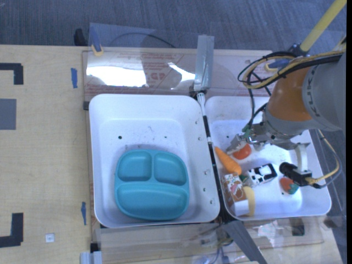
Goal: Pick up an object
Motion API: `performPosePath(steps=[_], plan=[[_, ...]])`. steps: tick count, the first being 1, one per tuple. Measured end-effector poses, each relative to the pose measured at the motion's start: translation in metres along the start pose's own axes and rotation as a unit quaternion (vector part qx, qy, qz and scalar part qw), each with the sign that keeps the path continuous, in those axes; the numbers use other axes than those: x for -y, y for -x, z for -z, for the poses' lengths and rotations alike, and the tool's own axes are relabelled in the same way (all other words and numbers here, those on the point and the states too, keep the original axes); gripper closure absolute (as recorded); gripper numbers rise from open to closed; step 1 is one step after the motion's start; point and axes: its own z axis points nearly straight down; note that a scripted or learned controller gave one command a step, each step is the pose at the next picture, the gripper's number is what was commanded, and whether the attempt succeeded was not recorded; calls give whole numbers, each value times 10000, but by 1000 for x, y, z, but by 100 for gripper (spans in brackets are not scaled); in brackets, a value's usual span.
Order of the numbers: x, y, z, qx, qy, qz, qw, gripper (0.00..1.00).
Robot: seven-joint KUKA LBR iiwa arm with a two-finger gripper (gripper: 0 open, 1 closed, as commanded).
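Camera view: carrot [227, 160] against bin wall [210, 147]

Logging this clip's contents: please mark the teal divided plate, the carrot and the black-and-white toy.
Plate [152, 199]: camera view, large lower compartment, left bin.
Carrot [227, 161]: camera view, middle of its orange body, right bin.
Toy [260, 174]: camera view, centre of its body, right bin.

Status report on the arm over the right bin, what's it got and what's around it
Gripper low in right bin, fingers unclear. Red-orange toy right at its tip, grasp unconfirmed. Carrot and black-and-white toy crowd close.
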Motion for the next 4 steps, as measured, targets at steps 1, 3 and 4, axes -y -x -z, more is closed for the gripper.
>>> performPosePath(steps=[1,3,4], plan=[[-2,1,12,4,32,-10,10000,100],[82,-36,138,-4,5,34,10000,100],[96,-47,96,-18,-51,262,9996,100]])
